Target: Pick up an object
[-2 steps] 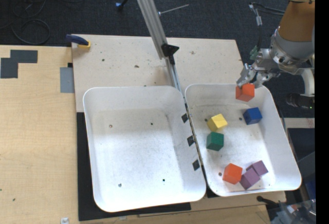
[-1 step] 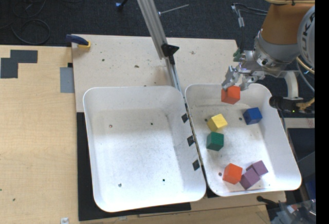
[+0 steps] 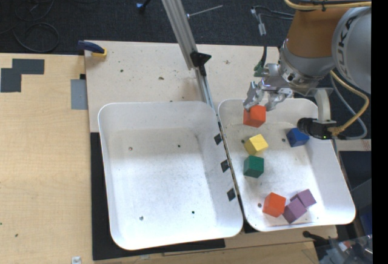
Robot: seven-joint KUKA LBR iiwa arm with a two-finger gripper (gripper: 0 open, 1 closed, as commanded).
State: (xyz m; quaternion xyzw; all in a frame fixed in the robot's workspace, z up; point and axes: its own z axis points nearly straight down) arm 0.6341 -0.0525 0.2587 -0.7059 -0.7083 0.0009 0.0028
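Note:
My gripper (image 3: pixel 265 99) hangs over the far end of the right bin (image 3: pixel 330 166), its fingers (image 3: pixel 251 100) spread apart. An orange-red cube (image 3: pixel 255 116) lies just in front of the left fingertip, not clearly between the fingers. Further objects rest in the same bin: a yellow cube (image 3: pixel 256 143), a green cube (image 3: pixel 254 166), a blue block (image 3: pixel 297 137), an orange cube (image 3: pixel 274 204) and two purple blocks (image 3: pixel 299 205) close together.
The left bin (image 3: pixel 121 135) adjoins the right one along a divider with black clips (image 3: pixel 222 154). A slanted aluminium bar (image 3: pixel 179 20) rises behind the bins. The arm's orange-banded wrist (image 3: pixel 321 20) looms at the upper right.

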